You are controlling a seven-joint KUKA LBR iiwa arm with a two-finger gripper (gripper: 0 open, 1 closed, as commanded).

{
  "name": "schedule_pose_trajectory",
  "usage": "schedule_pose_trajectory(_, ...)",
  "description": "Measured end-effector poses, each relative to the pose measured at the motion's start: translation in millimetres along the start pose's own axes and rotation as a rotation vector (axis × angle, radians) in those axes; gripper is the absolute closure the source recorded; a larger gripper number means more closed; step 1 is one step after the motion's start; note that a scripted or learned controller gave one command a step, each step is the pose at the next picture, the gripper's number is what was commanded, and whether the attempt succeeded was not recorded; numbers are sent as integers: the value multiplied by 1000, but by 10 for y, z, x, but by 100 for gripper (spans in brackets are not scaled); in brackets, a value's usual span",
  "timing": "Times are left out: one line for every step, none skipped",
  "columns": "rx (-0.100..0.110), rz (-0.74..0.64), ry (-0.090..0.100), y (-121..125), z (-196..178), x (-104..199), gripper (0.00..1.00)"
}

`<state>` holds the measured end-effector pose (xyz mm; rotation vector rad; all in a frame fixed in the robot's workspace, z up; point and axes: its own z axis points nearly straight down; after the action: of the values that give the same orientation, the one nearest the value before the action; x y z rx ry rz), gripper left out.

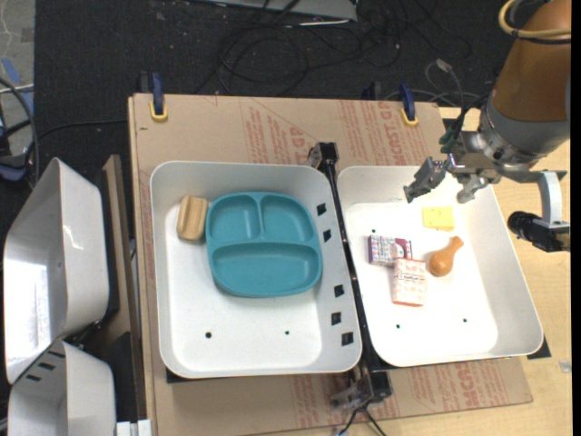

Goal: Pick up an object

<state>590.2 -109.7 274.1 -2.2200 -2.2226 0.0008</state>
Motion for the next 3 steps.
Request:
schedule_pose_trajectory(6,2,1,-106,534,35,0)
schedule_pose_trajectory(6,2,1,-87,1133,123,0)
schedule_pose_trajectory(-3,2,-2,-125,1720,173,0)
